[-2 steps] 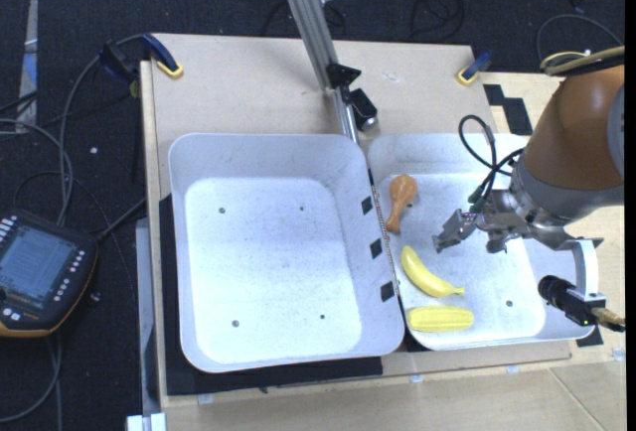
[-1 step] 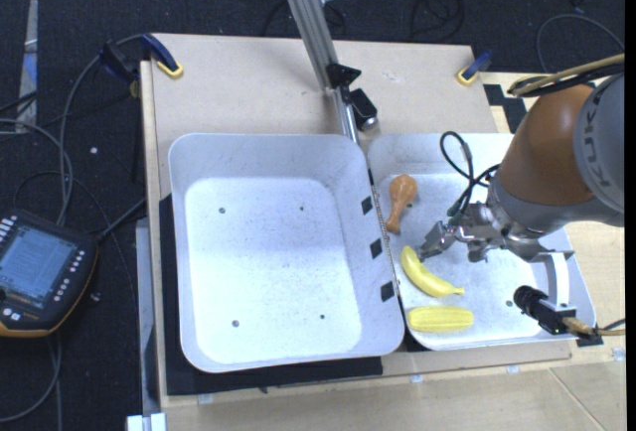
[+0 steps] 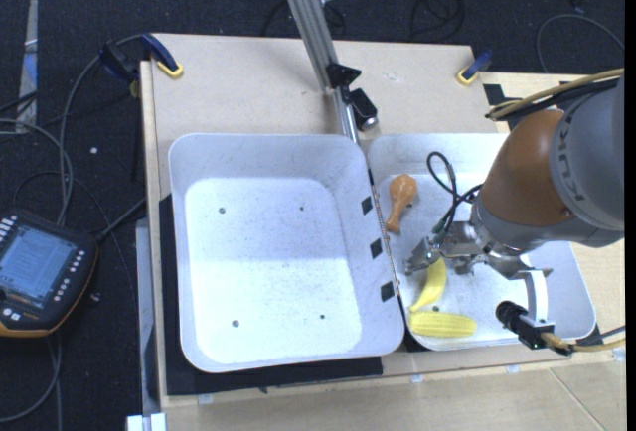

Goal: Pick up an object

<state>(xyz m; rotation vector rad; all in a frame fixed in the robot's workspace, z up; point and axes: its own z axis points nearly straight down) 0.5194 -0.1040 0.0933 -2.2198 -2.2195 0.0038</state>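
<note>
Three toy foods lie in the right bin (image 3: 581, 305). A tan drumstick (image 3: 400, 197) is near the bin's left wall, a yellow banana (image 3: 431, 288) is below it, and a yellow corn cob (image 3: 443, 324) rests at the front wall. My gripper (image 3: 434, 254) reaches in from the right and hovers low over the banana's upper end, close to it or touching it. The arm's orange band and grey wrist hide the middle of the bin.
The left bin (image 3: 199, 161) stands beside the right one, and they share a raised wall with black clips (image 3: 378, 245). A slanted metal post (image 3: 316, 22) rises behind the bins. A black cable (image 3: 442, 171) loops over the right bin near the drumstick.
</note>
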